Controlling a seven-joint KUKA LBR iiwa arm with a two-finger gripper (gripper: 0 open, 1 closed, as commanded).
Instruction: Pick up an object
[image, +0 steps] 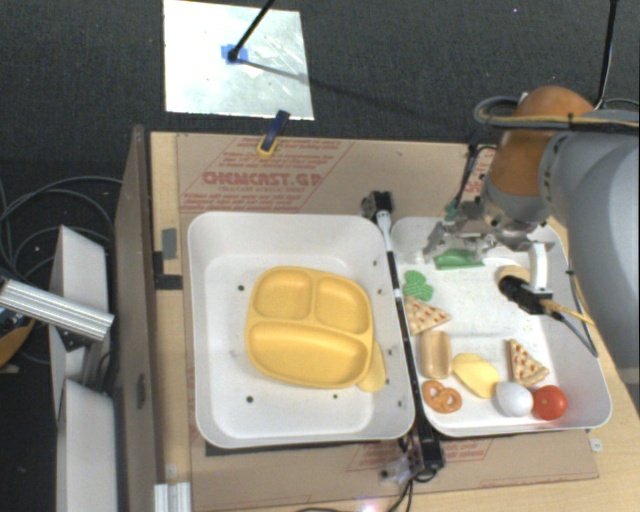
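Tool fingers are being held low over the far end of the right bin, directly above a flat green piece; whether they are parted or closed cannot be told, since the metal parts are being blurred together at this angle. Nothing is being seen between them, so no grasp is being claimed. The green piece is possibly being touched by the fingertips, though contact is not being shown clearly.

For the step in hand, which is being judged as the descent onto a target, the green piece is being favoured as the nearest thing. A flat item lying close to the bin wall is being judged awkward: the fingers should be straddling its short width and pressing to the floor before closing.

Further out, a green leafy piece, a waffle wedge, a pretzel, a yellow lemon-like piece, a white egg and a red tomato are lying apart. The left bin is carrying a yellow divided tray.
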